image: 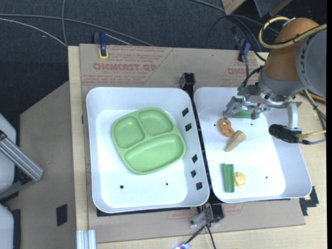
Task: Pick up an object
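Two shallow white bins lie side by side on a bench topped with brown board. The left bin bears a green divided plate, three-sectioned, lying flat near the bin's middle. The right bin bears four small items. A ring-shaped orange piece lies just beside, possibly touching, the upper end of a tan cone-shaped piece, which is tilted. Nearer the front rim, a green stick lies lengthwise, with a small yellow piece touching its right side. The arm enters from the right, its orange band above the grey wrist. The gripper is poised over the rear part of the right bin, just above the ring-shaped piece. Its fingers stand spread apart. A glimpse of green shows between them, yet the view is too poor to tell whether it is a held item. A blue clamp grips the board's rear left edge.
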You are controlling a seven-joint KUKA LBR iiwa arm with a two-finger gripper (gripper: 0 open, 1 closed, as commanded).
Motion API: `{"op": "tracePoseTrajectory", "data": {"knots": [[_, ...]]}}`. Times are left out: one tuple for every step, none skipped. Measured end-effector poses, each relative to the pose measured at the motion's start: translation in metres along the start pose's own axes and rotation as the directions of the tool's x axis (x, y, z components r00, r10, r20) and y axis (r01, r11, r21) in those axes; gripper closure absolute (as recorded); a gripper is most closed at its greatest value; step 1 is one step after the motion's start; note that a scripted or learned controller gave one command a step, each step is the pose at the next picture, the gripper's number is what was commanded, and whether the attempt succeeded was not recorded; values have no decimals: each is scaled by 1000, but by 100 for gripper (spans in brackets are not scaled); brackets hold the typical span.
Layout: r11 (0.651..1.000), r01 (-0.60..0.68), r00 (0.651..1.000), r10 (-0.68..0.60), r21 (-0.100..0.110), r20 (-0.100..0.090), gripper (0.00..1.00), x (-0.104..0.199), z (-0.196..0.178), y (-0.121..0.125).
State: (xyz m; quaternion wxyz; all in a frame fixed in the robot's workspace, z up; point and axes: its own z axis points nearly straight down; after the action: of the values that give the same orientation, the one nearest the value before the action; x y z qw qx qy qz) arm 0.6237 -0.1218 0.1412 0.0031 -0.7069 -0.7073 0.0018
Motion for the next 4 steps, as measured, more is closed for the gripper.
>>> {"op": "tracePoseTrajectory", "data": {"knots": [[1000,0,1000,0,0,0,0,1,53,-1],[1000,-1,1000,1,-8,0,100,1,38,1],[1000,-1,1000,1,-12,2,100,3,-13,-7],[1000,0,1000,0,-15,3,100,-1,-76,-10]]}}
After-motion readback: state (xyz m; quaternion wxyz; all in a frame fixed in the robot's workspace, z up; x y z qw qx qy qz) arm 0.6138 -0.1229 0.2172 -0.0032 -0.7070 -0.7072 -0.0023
